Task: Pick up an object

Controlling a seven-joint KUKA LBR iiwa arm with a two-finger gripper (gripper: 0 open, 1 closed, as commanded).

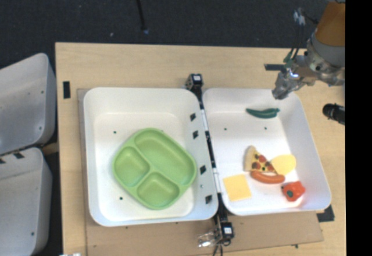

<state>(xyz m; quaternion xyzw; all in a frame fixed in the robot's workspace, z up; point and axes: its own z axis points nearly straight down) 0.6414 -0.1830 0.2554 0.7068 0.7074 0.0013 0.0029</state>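
Note:
My gripper [281, 91] hangs over the far right corner of the right bin [232, 103], just above and right of a dark green pepper [263, 112]. Nothing shows between its fingers. Lower in that bin lie a pizza slice [254, 159], a yellow round piece [283, 163], a red sausage [267, 177], a yellow cheese square [237, 187] and a red pepper [293, 191].
The left bin [99, 127] holds a green divided plate [153, 169]. A clamp strip [203, 132] runs between the two bins. The wooden bench [145, 63] surrounds them, with white chairs [23, 109] at the left.

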